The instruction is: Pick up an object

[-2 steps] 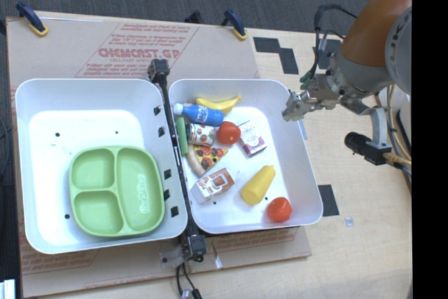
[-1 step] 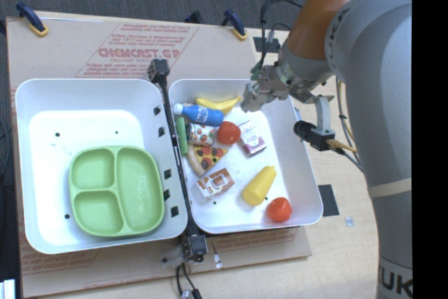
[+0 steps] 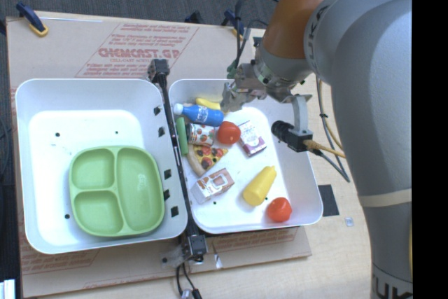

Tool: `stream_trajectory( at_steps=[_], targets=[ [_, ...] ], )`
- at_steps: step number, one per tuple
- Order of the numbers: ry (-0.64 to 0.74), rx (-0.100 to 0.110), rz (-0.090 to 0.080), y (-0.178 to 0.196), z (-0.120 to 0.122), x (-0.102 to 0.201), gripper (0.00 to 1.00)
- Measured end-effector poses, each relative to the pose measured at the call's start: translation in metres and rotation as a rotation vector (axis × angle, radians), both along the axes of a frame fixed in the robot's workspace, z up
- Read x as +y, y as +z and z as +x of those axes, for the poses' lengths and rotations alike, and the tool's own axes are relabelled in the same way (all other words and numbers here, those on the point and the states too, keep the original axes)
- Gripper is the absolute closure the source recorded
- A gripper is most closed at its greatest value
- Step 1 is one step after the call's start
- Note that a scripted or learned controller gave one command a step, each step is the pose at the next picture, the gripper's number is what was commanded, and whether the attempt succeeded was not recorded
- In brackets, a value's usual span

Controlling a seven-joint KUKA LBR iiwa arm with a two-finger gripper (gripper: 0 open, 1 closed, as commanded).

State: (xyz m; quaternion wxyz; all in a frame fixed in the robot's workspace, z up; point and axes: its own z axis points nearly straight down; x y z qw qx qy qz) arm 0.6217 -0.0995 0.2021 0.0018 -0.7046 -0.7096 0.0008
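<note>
hand: the hand [image 3: 236, 96] hung at the far edge of the right bin [image 3: 302, 178], low over the back of the pile; whether it was released or clenched i could not tell, the wrist hid that; nothing showed held in it
nearest things: a yellow banana-like piece [image 3: 208, 103] and a white bottle with a blue cap [image 3: 197, 113] lay just beside the hand; a red tomato [image 3: 228, 132] sat just in front of it
further out: a small carton with a red label [image 3: 252, 138], a pizza slice [image 3: 207, 155], a green stick [image 3: 182, 134] along the bin's left wall, a second carton [image 3: 213, 183], a yellow bottle [image 3: 260, 185] and another red tomato [image 3: 278, 209] near the front rim
left bin: the left bin [image 3: 42, 108] carried a pale green divided plate [image 3: 116, 190], well apart from the hand
risk, crowding: the back items touched or overlapped, so a descent there would likely nudge one aside or catch two at once
risk, rolling: the tomatoes looked round and glossy, judged prone to squirt out of a pinch
risk, wall: the hand stood near the bin's rim, so a strike on the rim seemed possible
materials: toy foods looked like smooth hard plastic; cartons boxy and flat-faced, judged the easiest to pinch; bins white, shallow, with rounded corners
desk: cardboard with red print [image 3: 140, 52] lay under both bins on the desk
</note>
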Motion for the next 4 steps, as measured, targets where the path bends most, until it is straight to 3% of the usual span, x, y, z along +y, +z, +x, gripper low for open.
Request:
stream_trajectory(
  at_steps=[1,2,3,4],
  targets=[
    [-0.003,-0.001,-0.001,0.013,-0.046,-0.034,1.00],
    [-0.002,-0.001,-0.002,-0.034,-0.020,-0.056,1.00],
    [-0.002,-0.004,-0.001,-0.015,0.008,-0.050,1.00],
    [-0.001,-0.001,0.000,0.005,-0.003,-0.002,1.00]
  ],
)
